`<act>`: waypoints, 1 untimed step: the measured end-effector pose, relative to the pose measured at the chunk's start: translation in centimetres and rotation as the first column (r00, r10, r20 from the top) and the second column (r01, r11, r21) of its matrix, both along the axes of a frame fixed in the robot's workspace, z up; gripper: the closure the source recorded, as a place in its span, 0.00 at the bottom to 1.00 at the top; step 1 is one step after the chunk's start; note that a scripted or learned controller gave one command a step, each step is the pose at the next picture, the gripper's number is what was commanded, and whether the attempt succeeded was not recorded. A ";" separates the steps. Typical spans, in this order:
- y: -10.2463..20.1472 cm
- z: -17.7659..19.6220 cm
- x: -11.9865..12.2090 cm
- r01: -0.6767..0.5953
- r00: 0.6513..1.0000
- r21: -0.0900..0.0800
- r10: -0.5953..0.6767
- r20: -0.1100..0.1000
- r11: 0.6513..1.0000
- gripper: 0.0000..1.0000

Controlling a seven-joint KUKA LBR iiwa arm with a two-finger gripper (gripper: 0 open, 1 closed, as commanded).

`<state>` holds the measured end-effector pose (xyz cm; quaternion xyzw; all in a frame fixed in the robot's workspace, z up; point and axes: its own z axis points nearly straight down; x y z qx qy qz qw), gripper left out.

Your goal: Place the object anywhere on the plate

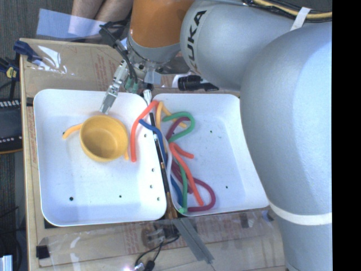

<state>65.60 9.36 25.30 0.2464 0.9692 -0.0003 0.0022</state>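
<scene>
A yellow bowl-like dish (pixel 104 138) sits in the left bin (pixel 84 202), toward its upper middle. A thin yellow-orange strip (pixel 70 131) pokes out from under the dish's left side. An orange-red rope (pixel 134 137) curves down along the dish's right side and arches over the divide between the bins. My gripper (pixel 108 104) hangs over the left bin's far part, its tip just above the dish's far rim. Nothing shows in its grasp.
The right bin (pixel 237 162) holds a tangle of flexible ropes (pixel 180 157): green, red, orange, blue, purple, white. The big grey arm covers the right side and the orange wrist band (pixel 155 16) looms above the bins' far edges. Cardboard lies under the bins.
</scene>
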 end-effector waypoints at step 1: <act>0.0 1.1 0.1 -0.002 1.000 0.000 0.002 0.003 1.000 1.00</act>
